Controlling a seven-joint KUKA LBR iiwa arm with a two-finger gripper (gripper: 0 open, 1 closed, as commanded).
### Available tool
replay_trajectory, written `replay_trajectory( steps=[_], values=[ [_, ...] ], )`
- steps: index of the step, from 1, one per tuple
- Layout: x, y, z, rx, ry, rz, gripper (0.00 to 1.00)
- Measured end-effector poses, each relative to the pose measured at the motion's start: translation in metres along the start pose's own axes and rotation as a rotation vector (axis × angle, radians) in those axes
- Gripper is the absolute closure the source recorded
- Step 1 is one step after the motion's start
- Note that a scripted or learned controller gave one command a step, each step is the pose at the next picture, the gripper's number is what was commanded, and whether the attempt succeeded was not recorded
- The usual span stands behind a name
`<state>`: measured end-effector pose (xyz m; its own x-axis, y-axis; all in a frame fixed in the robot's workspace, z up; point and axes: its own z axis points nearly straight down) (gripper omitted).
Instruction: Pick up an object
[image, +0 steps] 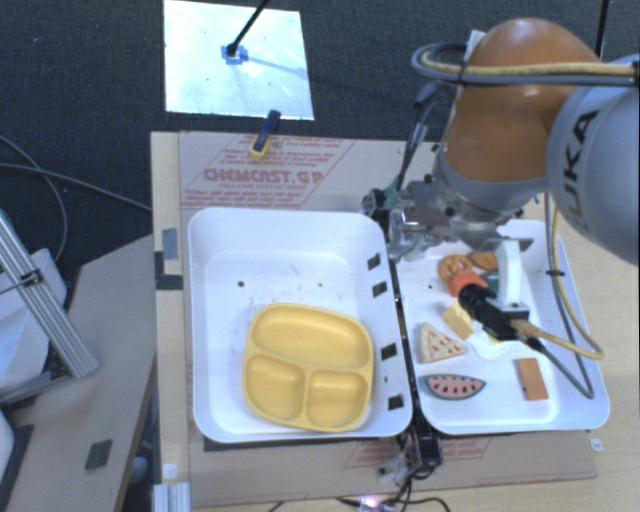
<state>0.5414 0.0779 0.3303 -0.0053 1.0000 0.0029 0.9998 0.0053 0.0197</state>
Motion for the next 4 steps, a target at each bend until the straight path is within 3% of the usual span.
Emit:
replay_trajectory(
  steps=[1, 2, 3, 4],
  values=[
    [0.053, -0.024, 0.204, 0.03, -0.003, -0.002, 1.0],
    [0.047, -0.032, 0.245, 0.015, -0.001, 0.005, 1.0],
    [0.047, -0.031, 0.242, 0.012, -0.001, 0.005, 0.0],
    [0.114, -0.013, 0.244, 0.014, -0.006, -0.001, 0.0]
  ],
)
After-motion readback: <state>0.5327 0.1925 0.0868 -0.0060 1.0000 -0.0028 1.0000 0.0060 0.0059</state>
